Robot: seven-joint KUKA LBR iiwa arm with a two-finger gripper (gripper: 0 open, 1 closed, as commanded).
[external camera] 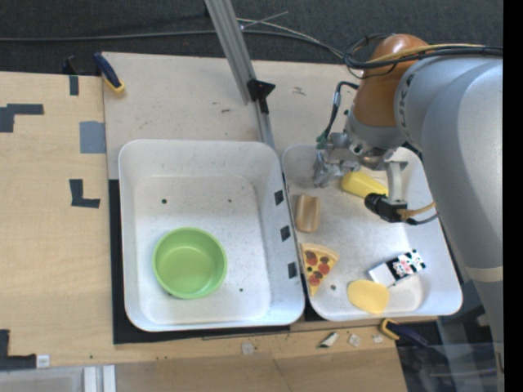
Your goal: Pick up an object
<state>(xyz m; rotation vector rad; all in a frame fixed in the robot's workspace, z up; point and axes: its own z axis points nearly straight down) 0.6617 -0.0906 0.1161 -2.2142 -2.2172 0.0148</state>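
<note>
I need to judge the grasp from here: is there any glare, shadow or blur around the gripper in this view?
Camera view: lighting is even and soft, with no hard glare on the right bin; the gripper is small and slightly blurred, sitting in the arm's shade near the bin's top left corner, so its detail is hard to read; the green bowl and pizza slice look reasonably sharp.

Bench from above, under even light.
A pale wooden bench (49, 243) bore grey tape patches (92, 136); a slanted metal pole (233, 39) crossed a dark carpeted floor (98, 11) beyond, where thin cables (278, 27) lay.
</note>
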